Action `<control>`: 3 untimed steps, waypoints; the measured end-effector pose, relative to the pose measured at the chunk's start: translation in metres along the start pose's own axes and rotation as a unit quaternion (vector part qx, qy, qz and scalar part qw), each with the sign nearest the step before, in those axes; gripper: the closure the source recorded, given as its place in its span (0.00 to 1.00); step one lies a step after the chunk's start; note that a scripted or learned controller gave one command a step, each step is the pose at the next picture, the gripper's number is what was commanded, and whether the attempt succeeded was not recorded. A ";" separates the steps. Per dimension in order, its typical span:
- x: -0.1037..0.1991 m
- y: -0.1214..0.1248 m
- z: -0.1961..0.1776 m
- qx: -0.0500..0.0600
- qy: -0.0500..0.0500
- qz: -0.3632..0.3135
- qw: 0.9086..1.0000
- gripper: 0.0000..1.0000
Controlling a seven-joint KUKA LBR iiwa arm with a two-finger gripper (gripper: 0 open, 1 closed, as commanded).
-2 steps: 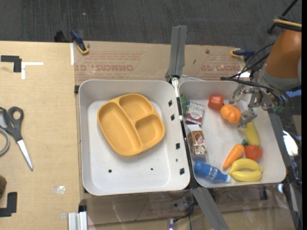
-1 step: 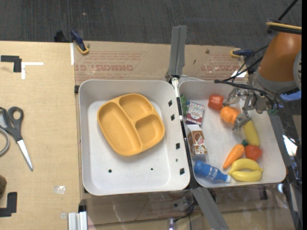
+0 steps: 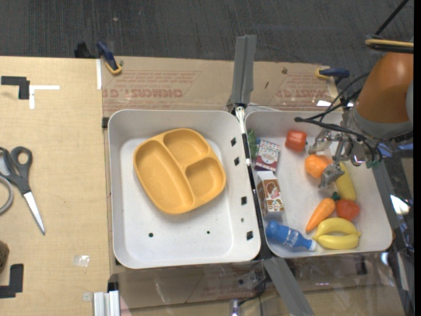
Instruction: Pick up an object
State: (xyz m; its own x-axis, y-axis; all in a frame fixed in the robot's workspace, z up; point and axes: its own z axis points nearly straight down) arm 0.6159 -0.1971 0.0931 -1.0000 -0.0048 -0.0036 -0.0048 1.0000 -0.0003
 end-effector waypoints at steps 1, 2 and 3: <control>0.027 0.016 0.000 0.000 0.000 0.062 0.998 0.00; 0.048 0.023 0.000 0.000 0.000 0.063 0.998 0.00; 0.072 0.034 0.000 0.000 0.000 0.073 0.997 0.00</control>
State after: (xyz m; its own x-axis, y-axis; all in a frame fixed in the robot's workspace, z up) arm 0.5439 -0.1637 0.0926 -0.9901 0.1405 -0.0033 0.1406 0.9901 -0.0004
